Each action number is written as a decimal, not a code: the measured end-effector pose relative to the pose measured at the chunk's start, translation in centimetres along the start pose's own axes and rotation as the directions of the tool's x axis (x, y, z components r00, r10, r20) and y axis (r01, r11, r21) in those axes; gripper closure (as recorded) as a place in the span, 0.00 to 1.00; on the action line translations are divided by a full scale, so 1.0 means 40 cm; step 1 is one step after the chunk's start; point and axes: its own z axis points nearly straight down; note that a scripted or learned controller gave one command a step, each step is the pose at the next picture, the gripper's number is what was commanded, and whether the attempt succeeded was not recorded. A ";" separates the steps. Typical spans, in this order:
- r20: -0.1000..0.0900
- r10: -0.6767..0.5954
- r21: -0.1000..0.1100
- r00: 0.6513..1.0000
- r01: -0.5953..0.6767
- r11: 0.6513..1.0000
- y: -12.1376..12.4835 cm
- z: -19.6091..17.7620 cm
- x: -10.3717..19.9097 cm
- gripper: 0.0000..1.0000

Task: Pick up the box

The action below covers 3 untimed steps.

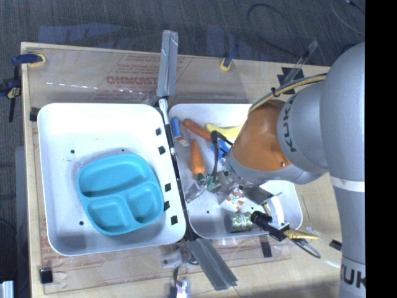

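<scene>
The grey arm [335, 123] with its orange band [263, 143] reaches in over the right bin [205, 113], and its wrist covers much of that bin's middle. The pincer [214, 180] sits low in the right bin, close to the divider between the two bins; it is tangled among small items there, and whether it is released or clenched cannot be told from this view. Just beside it, toward the far wall of the right bin, lies an orange carrot-shaped toy [196, 158], with a second orange-red piece [195, 129] and a blue item [175, 129] further along the divider side. A yellow object [224, 131] peeks out from under the orange band at the far end of the right bin. Nearer the front wall of the right bin, a small white box [236, 198] with red print lies partly under the wrist, and just beside it rests a dark greenish can-like object [240, 222]. The box is not seen between any fingers. In the left bin [56, 166], beside the right bin across the divider, a blue compartment tray [121, 192] lies flat. Both bins rest on the pale wooden worktop [93, 67].
</scene>
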 end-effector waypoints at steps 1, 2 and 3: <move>0.000 0.099 -0.001 0.995 -0.099 0.995 0.154 -0.001 -0.039 0.00; -0.006 0.389 0.007 0.921 -0.388 0.921 -0.014 0.004 0.007 0.00; 0.009 0.233 -0.002 0.973 -0.233 0.973 0.181 -0.005 -0.021 0.00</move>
